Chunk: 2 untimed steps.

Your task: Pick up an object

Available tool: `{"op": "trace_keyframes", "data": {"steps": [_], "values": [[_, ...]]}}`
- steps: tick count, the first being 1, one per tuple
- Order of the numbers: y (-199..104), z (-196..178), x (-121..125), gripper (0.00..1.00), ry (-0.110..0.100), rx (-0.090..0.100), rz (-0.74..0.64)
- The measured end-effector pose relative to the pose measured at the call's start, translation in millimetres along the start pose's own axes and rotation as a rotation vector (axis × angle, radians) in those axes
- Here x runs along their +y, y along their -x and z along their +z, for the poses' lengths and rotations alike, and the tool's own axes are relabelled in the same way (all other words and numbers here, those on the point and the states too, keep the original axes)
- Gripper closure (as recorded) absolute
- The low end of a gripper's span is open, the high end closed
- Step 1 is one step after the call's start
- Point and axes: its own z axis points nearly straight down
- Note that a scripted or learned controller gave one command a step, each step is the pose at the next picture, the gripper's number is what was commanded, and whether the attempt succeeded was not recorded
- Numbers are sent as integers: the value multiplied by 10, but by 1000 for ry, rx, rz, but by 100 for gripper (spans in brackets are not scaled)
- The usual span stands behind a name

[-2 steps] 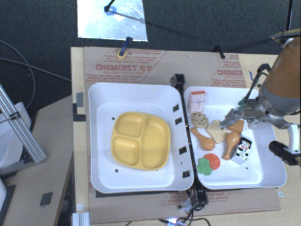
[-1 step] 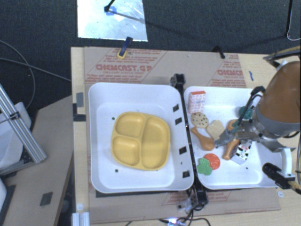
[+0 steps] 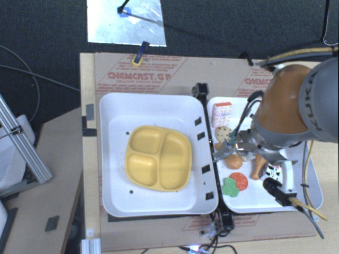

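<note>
Hovering low in the right bin [image 3: 312, 192], tool [image 3: 223, 148] beside a cookie [image 3: 222, 133], grip state unclear, yellow divided plate [image 3: 159, 157] in the left bin [image 3: 114, 115].

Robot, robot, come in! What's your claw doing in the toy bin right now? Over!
Gripper low in right bin, beside cookie. Orange ball just below it. Bin divider close on one side.

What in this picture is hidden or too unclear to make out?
- The tool: its tips blur together over the right bin, so any grip is unclear.
- The right bin's far right part: covered by the arm.
- The small box: print too small to read.
- The red and green toy: too small to identify.
</note>
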Motion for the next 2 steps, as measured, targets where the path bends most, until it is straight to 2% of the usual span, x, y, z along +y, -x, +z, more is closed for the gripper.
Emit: {"op": "trace_keyframes", "data": {"steps": [1, 2], "values": [[46, -118, 5, 100, 4, -2, 8], [46, -115, 4, 0, 3, -2, 9]]}}
